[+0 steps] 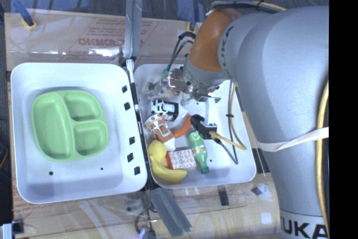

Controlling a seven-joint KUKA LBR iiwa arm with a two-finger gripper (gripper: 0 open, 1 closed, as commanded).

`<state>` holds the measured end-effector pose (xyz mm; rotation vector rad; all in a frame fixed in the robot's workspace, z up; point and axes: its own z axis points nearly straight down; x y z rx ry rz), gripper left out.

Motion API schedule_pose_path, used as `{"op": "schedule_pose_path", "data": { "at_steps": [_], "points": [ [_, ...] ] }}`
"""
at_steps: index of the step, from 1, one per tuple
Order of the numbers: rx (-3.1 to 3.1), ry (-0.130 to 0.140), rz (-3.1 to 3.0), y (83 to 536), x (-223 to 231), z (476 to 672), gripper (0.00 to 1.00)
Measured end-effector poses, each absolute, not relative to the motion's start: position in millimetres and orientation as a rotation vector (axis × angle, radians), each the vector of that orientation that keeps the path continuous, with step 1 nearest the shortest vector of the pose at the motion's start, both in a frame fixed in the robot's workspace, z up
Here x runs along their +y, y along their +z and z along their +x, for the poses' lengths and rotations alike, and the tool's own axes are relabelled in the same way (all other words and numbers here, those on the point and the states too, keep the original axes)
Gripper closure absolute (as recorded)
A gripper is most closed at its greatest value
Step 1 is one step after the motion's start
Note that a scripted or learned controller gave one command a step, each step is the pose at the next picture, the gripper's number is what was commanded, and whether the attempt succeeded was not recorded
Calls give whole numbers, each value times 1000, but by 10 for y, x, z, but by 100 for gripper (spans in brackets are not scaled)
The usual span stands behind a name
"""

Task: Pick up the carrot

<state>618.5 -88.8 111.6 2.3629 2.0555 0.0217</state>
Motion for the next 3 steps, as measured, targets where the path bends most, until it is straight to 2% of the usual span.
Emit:
{"op": "schedule_pose_path", "data": {
  "at_steps": [1,2,3],
  "points": [
    [2060,30,2358,1225,-873,6211,100],
    [2101,-7,2341,1895,324,6559,100],
    [2101,-8,2341,1894,316,6559,0]
  ]
}}
